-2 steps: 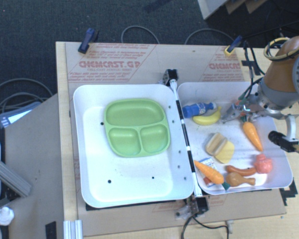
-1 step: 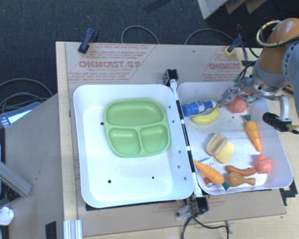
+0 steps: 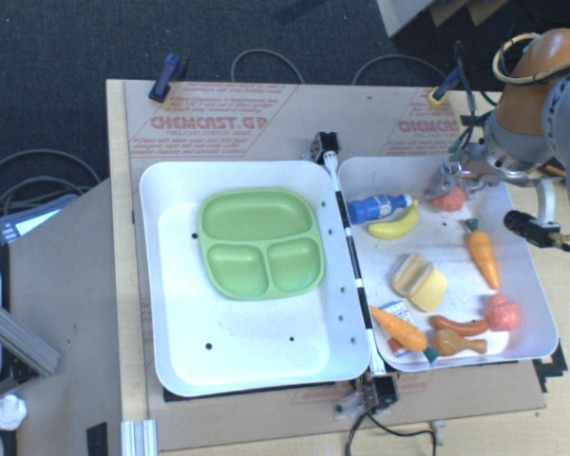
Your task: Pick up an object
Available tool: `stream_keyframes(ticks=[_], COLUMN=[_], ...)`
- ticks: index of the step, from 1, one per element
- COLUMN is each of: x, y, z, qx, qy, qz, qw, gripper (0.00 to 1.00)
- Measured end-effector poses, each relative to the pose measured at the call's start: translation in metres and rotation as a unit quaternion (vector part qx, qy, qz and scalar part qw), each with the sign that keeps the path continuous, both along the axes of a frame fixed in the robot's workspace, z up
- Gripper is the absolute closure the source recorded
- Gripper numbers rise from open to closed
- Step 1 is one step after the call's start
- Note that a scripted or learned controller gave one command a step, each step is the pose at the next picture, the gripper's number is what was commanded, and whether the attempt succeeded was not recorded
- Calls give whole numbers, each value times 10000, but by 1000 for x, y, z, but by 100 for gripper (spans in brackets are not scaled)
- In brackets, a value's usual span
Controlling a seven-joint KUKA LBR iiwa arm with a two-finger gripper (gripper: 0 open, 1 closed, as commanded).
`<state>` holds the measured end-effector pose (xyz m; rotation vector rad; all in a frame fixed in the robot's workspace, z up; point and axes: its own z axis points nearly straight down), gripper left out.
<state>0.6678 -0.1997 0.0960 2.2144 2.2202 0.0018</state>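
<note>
My gripper [image 3: 452, 179] hangs low over the far corner of the right bin [image 3: 541, 297], directly above a small red-pink toy [image 3: 447, 199] and touching or nearly touching it. Whether the toy is held cannot be made out. Elsewhere in this bin lie a blue bottle [image 3: 376, 206], a banana [image 3: 397, 224], an orange carrot [image 3: 483, 256], a bread slice [image 3: 409, 275] against a yellow piece [image 3: 429, 291], a second carrot [image 3: 399, 329], two brown drumsticks [image 3: 461, 328], and a pink toy [image 3: 502, 311].
The left bin [image 3: 171, 283] holds a green divided plate [image 3: 262, 242]. The grey and orange arm [image 3: 532, 93] reaches in over the right bin's far right corner. A black part [image 3: 532, 228] juts over that bin's right rim. Cables lie beyond the bench.
</note>
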Motion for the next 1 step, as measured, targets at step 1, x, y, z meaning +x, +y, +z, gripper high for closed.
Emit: stream_keyframes(ticks=[1], x=[0], y=[65], z=[110], qx=[16], qy=[-1], qz=[-2], qw=[10000], gripper=[100])
